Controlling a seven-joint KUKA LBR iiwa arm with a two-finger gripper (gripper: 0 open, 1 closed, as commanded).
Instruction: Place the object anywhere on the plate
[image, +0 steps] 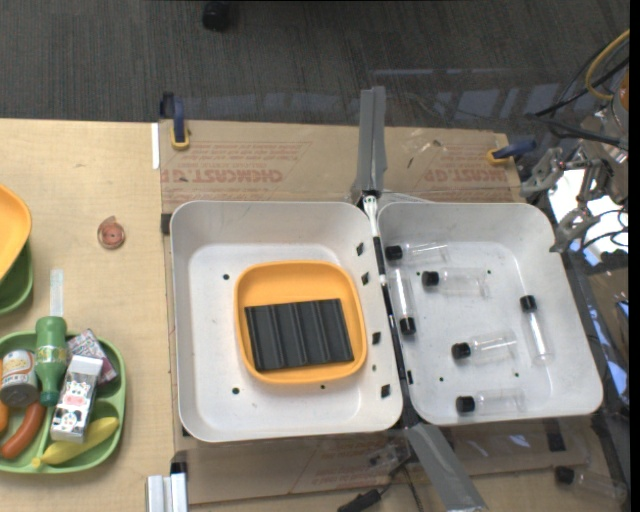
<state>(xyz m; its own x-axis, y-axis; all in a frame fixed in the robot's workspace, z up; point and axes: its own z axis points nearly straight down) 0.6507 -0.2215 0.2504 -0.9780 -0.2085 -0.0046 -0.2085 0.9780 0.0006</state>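
Lying on the orange plate (300, 322), the black ridged object (299, 333); pincer state: cannot tell.

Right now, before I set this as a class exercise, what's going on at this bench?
Nothing is being handled at this moment. Two white bins sit side by side. The left bin holds an orange plate with a dark ribbed block already lying on it. The right bin holds several clear tubes with black caps, scattered apart on its floor. Off to the left, a green tray of toy food sits on the wooden bench.
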